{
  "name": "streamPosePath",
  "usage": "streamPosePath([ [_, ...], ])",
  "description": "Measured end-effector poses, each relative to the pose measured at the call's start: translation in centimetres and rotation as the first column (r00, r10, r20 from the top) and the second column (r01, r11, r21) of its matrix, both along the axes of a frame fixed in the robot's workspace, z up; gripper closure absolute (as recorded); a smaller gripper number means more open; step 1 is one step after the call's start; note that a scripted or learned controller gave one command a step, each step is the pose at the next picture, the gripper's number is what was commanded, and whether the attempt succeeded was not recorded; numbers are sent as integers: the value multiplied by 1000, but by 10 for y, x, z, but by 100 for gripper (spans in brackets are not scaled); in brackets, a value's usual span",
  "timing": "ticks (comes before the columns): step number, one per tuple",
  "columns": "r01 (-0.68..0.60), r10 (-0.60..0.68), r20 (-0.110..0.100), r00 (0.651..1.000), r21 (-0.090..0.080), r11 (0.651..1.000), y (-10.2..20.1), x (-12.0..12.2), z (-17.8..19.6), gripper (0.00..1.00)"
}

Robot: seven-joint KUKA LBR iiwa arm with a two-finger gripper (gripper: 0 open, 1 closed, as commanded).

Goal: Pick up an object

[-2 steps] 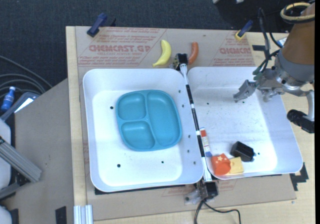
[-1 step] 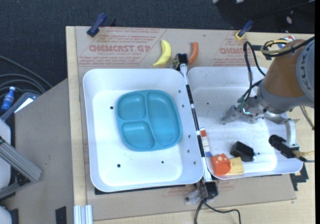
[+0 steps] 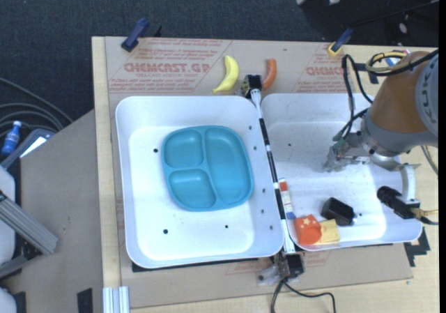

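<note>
camera view from above shows the pincer (image 3: 339,160) low in the right bin (image 3: 301,130), down near the white floor about mid-bin. from this slant i cannot tell whether it is spread or pressed together. nothing is visible in its grip, and the patch of bin directly under it looks bare. behind it, the grey arm (image 3: 401,106) with its orange band leans in from the right.

as far as i can judge, the pick is not done: no object is lifted and none is touching the pincer. the whole grasp is left to do, which means getting over a thing, closing on it and raising it.

the nearest candidate is a small black block (image 3: 339,210) lying flat on the floor of the same bin, toward the near edge and apart from the pincer, almost straight below it in the picture. a little further on, in the bin's near left corner, sits an orange and yellow piece (image 3: 311,229), close beside the block but not clearly touching it.

further out, the left bin (image 3: 139,137) holds a blue divided plate (image 3: 208,167), well away across the rim between the bins. on the tabletop (image 3: 174,60) beyond the bins lie a banana (image 3: 228,74) and a curved orange thing (image 3: 270,73), out of easy reach.
</note>
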State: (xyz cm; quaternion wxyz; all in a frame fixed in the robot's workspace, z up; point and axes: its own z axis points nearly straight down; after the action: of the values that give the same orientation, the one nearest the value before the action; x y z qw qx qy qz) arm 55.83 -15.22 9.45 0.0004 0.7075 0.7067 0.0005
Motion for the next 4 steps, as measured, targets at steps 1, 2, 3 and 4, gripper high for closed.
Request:
streamPosePath([
  [1,-2,2,-4,1000,2,1000,73,-79,90,100],
  [2,-1,1,-4,1000,2,1000,73,-79,90,0],
  [3,0,0,-2,1000,0,1000,58,-79,-10,0],
  [4,0,0,1,1000,-1,1000,58,-79,0,100],
])
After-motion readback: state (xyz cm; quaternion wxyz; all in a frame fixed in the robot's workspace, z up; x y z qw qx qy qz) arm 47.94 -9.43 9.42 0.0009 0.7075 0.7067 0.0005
